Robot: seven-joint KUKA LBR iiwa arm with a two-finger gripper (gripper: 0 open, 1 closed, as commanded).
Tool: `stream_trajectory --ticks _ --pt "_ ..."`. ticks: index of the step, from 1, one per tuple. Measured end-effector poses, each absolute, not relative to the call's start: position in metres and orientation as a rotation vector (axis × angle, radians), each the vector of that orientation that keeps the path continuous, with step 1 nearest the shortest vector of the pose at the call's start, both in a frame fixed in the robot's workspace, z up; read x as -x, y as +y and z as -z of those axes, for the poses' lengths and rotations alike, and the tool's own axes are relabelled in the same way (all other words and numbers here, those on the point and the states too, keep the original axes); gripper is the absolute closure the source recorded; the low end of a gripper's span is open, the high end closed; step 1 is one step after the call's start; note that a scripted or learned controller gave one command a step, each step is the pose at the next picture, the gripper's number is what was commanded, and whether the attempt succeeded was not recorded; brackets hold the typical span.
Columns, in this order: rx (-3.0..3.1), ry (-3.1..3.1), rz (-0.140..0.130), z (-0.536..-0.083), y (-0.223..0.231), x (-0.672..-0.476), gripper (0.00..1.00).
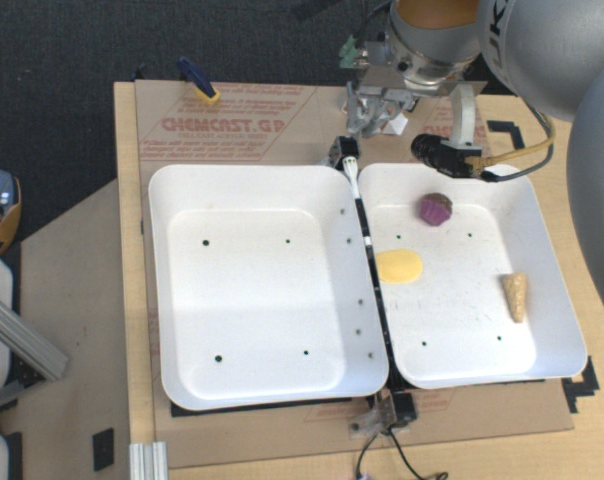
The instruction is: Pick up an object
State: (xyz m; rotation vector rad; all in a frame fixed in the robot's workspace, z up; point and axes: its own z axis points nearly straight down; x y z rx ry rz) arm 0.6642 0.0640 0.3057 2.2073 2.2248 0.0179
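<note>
Three objects lie in the right bin (pixel 542 298): a purple lump (pixel 436 208) near its far edge, a yellow oval piece (pixel 398 266) by its left wall, and a tan cone-shaped piece (pixel 516 296) at the right. My gripper (pixel 375 116) hangs beyond the bins' far edge, over the cardboard, up and left of the purple lump. Nothing shows between its fingers, and I cannot make out how they stand.
The left bin (pixel 182 298) adjoins the right one along a black seam with clips at both ends. A blue and yellow clamp (pixel 199 79) sits on the cardboard at the far left. A black cable fitting (pixel 444 156) overhangs the right bin's far rim.
</note>
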Motion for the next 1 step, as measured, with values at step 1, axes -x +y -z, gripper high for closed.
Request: stream_trajectory --ticks 1 --pt "-2.216 2.240 0.008 -0.2487 0.1662 -0.5981 1.00"
